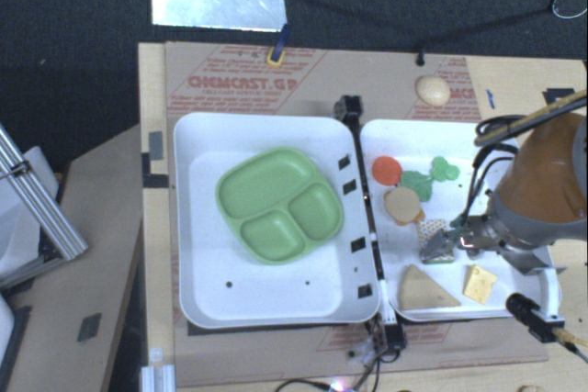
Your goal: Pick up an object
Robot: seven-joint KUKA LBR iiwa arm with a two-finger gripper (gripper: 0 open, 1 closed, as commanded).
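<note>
Down in the right bin (459,135) my claw (439,247) hangs low over the toys, its metal tip pointing toward the divider between the two bins. Whether it is spread or pressed together I cannot tell from this angle; nothing visibly sits in it. Just behind me the orange band (547,179) of my wrist covers the bin's right side.

Right above the claw lies a round tan cookie-like piece (401,205), nearly touching a small checkered bit (432,226) beside my tip. Farther up from that sits an orange-red disc (387,170), with a green leafy toy (430,178) next to it. Below the claw rests a tan wedge (424,290), like a slice of bread, and to the lower right of my tip a yellow cheese-like block (480,284).

Well away to the left, in the left bin (197,271), a green divided plate (279,205) lies flat. Beyond the bins, far above my claw, a pale egg-shaped object (433,90) sits on the cardboard (241,81).
</note>
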